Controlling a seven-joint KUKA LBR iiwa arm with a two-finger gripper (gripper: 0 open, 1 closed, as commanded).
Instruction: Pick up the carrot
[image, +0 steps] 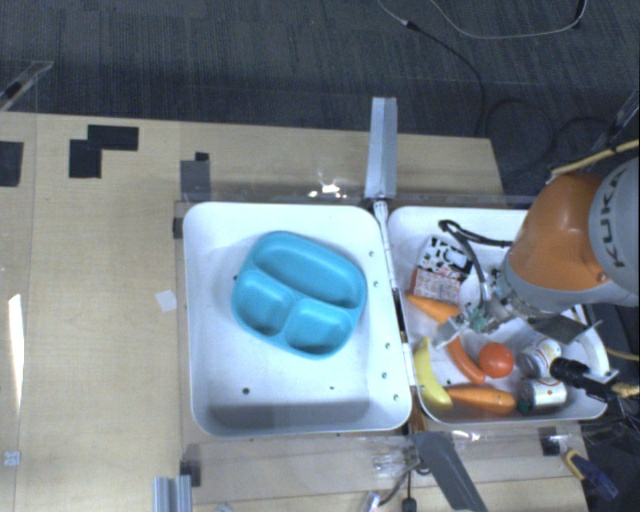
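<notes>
Orange carrot (463, 359) just below gripper (479, 319), untouched.

Wooden bench (100, 330) — 2 white bins (200, 300), side by side

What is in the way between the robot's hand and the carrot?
Nothing visible. The hand hangs in the right bin, right above the carrots. One carrot lies just left of it, another carrot near the front wall, with a tomato and banana alongside.
</notes>
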